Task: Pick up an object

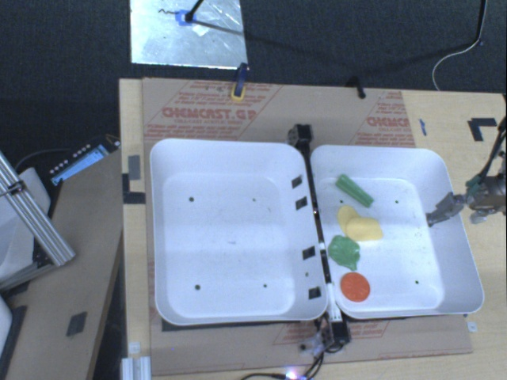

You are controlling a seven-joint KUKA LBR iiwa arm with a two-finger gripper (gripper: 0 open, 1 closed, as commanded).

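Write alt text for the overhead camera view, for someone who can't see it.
Two shallow white bins sit side by side; the right bin holds a green block, a yellow piece, a green lump and a red disc, all near its left side. The gripper hangs at that bin's right rim, apart from them. The left bin lies beside it.

Even overhead light, slightly soft

Foil sheet (188,20) above bench; rail (32,216) at left.
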